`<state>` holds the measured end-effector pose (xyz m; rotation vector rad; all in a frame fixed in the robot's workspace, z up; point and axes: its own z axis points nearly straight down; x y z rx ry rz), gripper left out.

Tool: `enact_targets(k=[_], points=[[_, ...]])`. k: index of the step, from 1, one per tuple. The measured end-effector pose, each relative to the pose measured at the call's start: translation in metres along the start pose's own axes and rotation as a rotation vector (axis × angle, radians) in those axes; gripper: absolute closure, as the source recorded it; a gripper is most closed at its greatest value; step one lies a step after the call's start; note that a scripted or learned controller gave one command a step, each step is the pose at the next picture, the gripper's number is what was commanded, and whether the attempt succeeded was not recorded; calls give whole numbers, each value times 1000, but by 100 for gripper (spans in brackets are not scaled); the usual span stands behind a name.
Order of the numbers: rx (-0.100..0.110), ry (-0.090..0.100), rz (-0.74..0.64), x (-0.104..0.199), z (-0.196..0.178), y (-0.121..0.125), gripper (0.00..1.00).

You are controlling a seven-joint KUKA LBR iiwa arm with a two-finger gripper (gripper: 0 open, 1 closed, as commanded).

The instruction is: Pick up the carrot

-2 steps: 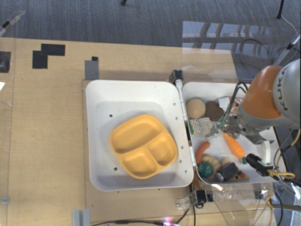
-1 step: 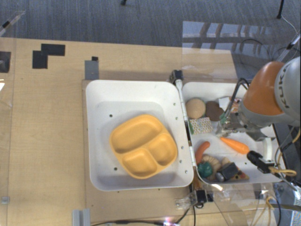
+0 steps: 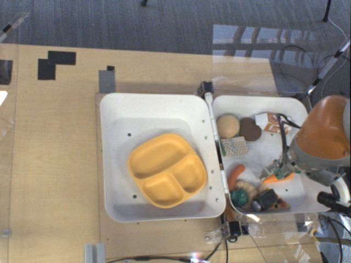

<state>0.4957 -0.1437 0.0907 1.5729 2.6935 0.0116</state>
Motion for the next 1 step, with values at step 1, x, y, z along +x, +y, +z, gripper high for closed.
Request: enact_targets(k=[1], points=[[0, 1, -19, 41, 0, 27, 100]])
